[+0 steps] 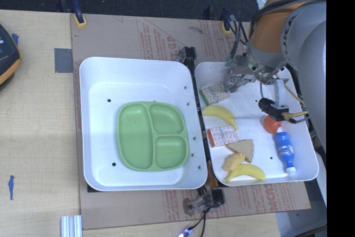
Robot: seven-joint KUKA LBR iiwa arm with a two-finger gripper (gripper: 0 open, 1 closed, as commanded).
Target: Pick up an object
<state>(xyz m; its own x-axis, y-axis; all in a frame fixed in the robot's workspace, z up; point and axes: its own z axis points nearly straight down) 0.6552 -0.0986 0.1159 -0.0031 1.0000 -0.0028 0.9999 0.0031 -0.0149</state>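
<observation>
My gripper (233, 84) hangs low over the far left part of the right bin (308, 170), below the grey wrist and orange band. Just left of it lies a green and white packet (213, 94). In front of that sits a yellow banana (221, 115), then a red and white packet (222, 135), a slice of toast (242, 148), a small yellow piece (232, 161) and a second banana (247, 174). A red ball-like thing (271, 124) and a blue bottle (284, 151) lie on the bin's right side. Nothing shows in the gripper's grasp.
The left bin (94, 119) holds a green divided plate (152, 135). A ridge where the two bin walls meet runs between the bins. Blue clamps (78, 13) hold the brown board at the back. An orange and black device (8, 58) sits at the far left.
</observation>
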